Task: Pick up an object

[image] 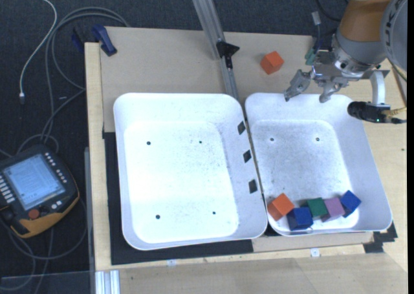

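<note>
Camera view gave you the gripper [308, 90] hanging over the far rim of the right bin [362, 141], its two fingers [295, 86] spread apart with nothing between them and touching nothing you could make out. You saw the grey arm [372, 8] with its orange band reach in from the upper right. Along the near wall of that bin you had five blocks in a row: an orange block [281, 205], a dark blue block [299, 218], a green block [317, 207], a purple block [334, 207] and a blue block [350, 201], each touching or just beside the next. A second orange block [272, 62] sat on the bench [162, 60] beyond both bins. You saw the left bin [178, 170] beside the right one.
</note>
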Robot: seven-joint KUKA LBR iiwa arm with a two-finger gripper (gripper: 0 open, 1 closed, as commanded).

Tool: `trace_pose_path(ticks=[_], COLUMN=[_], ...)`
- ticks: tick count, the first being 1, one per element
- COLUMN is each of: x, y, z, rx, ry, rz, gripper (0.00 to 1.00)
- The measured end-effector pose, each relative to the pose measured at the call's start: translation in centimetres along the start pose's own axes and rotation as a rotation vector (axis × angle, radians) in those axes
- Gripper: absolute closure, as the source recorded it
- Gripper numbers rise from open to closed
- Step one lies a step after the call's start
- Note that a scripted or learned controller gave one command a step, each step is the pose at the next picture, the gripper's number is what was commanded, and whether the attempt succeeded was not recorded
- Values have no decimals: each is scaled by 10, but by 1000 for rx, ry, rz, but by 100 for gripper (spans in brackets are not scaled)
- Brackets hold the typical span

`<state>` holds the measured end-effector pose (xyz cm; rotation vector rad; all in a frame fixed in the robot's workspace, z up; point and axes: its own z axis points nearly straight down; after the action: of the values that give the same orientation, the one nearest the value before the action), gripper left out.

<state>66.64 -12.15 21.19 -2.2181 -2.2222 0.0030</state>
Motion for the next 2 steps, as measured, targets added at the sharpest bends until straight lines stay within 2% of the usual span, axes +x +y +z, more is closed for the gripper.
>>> trace_pose_path(ticks=[1, 2], x=[0, 45], y=[1, -25], z=[-12, -15], rx=[-4, 0], ry=[-1, 3], rz=[-2, -3], gripper=[100, 100])
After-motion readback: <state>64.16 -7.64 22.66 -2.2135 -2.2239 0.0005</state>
